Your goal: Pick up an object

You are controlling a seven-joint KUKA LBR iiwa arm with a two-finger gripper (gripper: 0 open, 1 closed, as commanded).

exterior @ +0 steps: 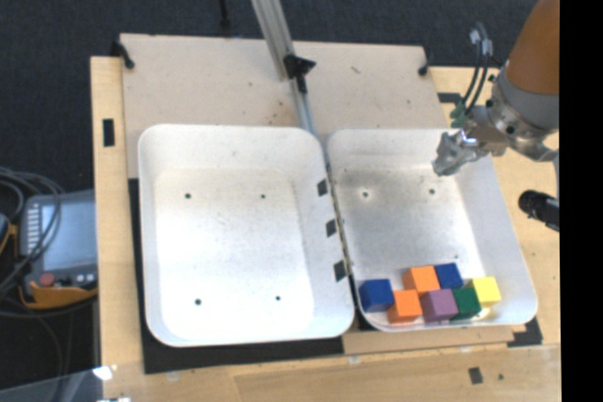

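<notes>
Several small blocks sit clustered at the near edge of the right bin (396, 202): a blue block (376, 293), two orange blocks (423, 278) (406, 303), a second blue one (449, 275), a purple block (438, 303), a green block (466, 300) and a yellow block (486, 289). My gripper (450, 155) hangs over the far right part of that bin, well above and away from the blocks. Nothing shows between its fingers.
The left bin (236, 231) lies beside the right one. A slanted aluminium rail (268, 5) rises from the back between the bins. A grey control box (57, 235) with cables sits off the bench at left.
</notes>
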